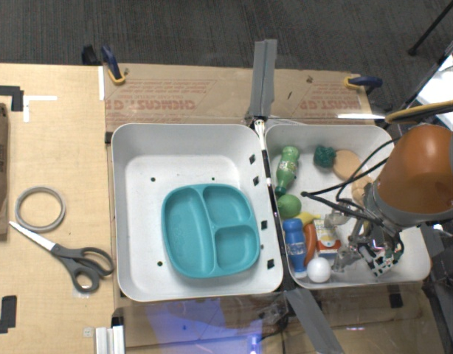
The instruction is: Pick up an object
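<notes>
— Reaching in from the right, how is the grey arm [422, 172] with the orange band posed?
— It is bent down over the right-hand shallow white bin [374, 127], and the gripper [368, 255] is lowered close to that bin's front wall. How far the gripper is opened cannot be told.
— Where are the objects placed?
— A small white ball [318, 271] is seen just left of the gripper; contact cannot be judged. A blue plastic bottle [294, 240] is laid further left, beside the bin's left wall, with a round green fruit [289, 206] behind it.
</notes>
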{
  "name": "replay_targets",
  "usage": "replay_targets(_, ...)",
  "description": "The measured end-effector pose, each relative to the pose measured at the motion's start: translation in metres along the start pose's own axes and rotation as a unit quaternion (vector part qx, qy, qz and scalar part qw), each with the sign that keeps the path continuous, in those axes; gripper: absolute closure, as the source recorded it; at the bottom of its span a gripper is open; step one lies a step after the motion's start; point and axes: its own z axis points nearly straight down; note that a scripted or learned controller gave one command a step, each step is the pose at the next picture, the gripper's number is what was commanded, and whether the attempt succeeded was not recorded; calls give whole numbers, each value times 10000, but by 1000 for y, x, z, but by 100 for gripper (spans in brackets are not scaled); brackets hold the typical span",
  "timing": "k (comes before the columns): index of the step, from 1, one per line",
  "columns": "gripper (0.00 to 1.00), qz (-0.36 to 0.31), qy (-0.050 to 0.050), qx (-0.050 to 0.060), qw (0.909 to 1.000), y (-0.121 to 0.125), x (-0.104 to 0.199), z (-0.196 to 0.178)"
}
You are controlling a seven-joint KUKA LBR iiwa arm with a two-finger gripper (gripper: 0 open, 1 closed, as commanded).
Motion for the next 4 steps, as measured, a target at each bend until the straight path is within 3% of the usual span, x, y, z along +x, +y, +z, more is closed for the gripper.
replay_targets(1, 0, -10, -3, 11, 10000, 12, 1, 0)
replay_targets(2, 0, 530, 18, 7, 9986, 35, -12, 1)
replay_targets(3, 0, 568, 79, -7, 9984, -7, -87, -5)
replay_targets(4, 0, 1484, -11, -3, 9889, 4, -44, 0)
